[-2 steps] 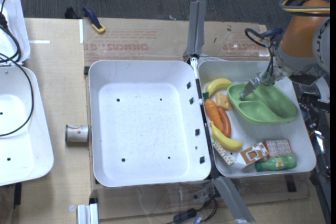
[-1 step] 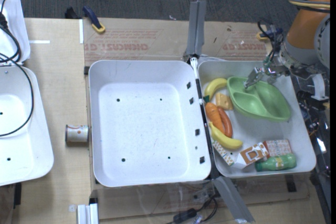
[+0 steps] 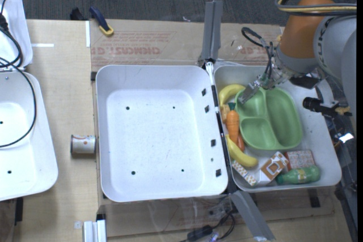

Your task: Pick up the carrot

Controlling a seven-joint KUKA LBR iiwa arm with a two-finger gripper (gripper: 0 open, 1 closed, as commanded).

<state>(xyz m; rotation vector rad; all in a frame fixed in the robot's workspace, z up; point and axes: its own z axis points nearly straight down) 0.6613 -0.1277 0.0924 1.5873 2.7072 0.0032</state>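
One carrot (image 3: pixel 232 121), likely light, rigid, slick; wedged between banana (image 3: pixel 229 92) and green plate (image 3: pixel 272 122). Best pinched mid-body, across width. Gripper (image 3: pixel 249 92) state: cannot tell.

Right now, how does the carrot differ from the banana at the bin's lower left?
The carrot is orange with a green top; the banana is plain yellow. The carrot lies nearly straight; the banana curves. The carrot sits higher in view, beside the green divided plate; the banana lies below it. Both rest along the right bin's left wall.
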